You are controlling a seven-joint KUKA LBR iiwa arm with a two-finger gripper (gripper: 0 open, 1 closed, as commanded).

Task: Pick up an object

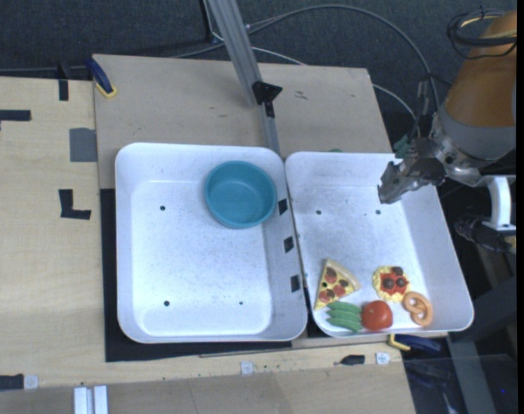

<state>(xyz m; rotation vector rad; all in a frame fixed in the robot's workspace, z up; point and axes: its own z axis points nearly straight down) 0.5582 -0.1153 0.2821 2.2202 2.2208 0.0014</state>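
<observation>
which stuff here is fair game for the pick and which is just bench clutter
For the job:
gripper, above the right bin's far edge
blue bowl in the left bin
pizza slice, green vegetable, red tomato, pretzel and small round pizza, clustered at the right bin's near end

Lying about:
metal pole
cables
black tape marks

The arm (482,76) comes in from the right edge, its orange band high at the far right and the grey wrist below it angling down and to the left. At its tip the gripper (393,190) points down-left, dark and compact, hanging at the far right part of the scene. Whether it touches anything below cannot be told from this slanted view.
</observation>
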